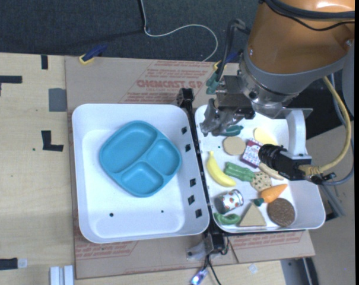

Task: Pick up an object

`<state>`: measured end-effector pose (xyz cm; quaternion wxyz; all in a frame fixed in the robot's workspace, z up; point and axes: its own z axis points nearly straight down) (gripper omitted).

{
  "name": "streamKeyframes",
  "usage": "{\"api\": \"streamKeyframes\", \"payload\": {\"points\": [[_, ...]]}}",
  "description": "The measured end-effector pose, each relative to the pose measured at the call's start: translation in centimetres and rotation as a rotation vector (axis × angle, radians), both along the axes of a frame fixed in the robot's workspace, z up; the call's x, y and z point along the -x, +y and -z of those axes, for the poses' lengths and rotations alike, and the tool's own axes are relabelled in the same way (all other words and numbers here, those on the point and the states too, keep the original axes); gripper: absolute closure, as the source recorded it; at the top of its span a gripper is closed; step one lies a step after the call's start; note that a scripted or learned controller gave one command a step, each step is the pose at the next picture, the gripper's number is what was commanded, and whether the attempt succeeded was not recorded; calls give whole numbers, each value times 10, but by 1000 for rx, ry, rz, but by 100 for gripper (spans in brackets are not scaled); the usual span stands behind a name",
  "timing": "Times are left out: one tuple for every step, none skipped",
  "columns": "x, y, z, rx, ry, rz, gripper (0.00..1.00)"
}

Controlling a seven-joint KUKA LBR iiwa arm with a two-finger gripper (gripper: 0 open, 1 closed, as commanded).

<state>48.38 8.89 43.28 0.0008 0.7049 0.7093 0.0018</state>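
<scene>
Orange-banded arm [304, 28], uppermost and closest to the lens, reaching over the far end of the right bin [298, 126]

End effector [222, 122]: hangs low over the far-left corner of the right bin, just beyond the tan disc [232, 145]; whether it is spread or pressed together cannot be told, and nothing is visibly pinched

Right bin contents, all small toy foods crowded together:
- banana [215, 170], along the bin's left wall; judged light, stiff, smooth; best taken across its narrow middle
- green pod [240, 172], just beside the banana
- purple packet [250, 153], near the bin's centre
- carrot [273, 192], brown round cookie [281, 211] and tan wedge [253, 217], at the bin's near end
- small can [228, 202], near the bin's left wall; probably slippery, apt to roll

Left bin [90, 159], adjoining the right bin: blue divided plate [140, 158]; broad and flat, rim the only hold

Clearances: divider wall runs close beside the banana; pieces touch or nearly touch, so neighbours are likely nudged. Far-left corner of the right bin offers the most bare floor
</scene>
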Motion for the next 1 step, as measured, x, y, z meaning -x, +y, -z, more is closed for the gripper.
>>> {"api": "streamKeyframes", "payload": {"points": [[-25, 43, -108, -2, -8, 1, 100]]}}
